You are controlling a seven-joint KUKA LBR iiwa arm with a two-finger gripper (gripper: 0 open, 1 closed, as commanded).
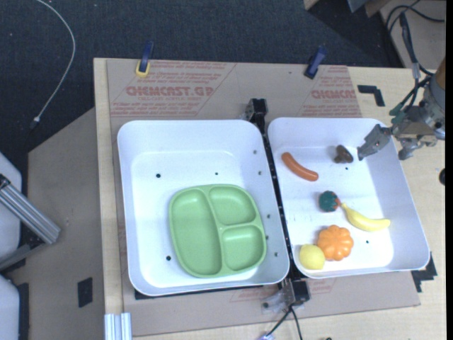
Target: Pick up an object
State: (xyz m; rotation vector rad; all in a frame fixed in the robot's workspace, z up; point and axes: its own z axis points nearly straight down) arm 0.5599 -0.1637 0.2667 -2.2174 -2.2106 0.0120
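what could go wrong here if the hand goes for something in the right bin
1. The hand hangs by the right bin's far right wall, next to the small brown lump; coming down it could strike the wall or nudge the lump away.
2. The pumpkin, lemon, banana and green ball sit crowded together, so a grab there may knock neighbours or catch two.

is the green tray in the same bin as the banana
No, the green tray lies in the left bin, while the banana lies in the right bin with the other toy food.
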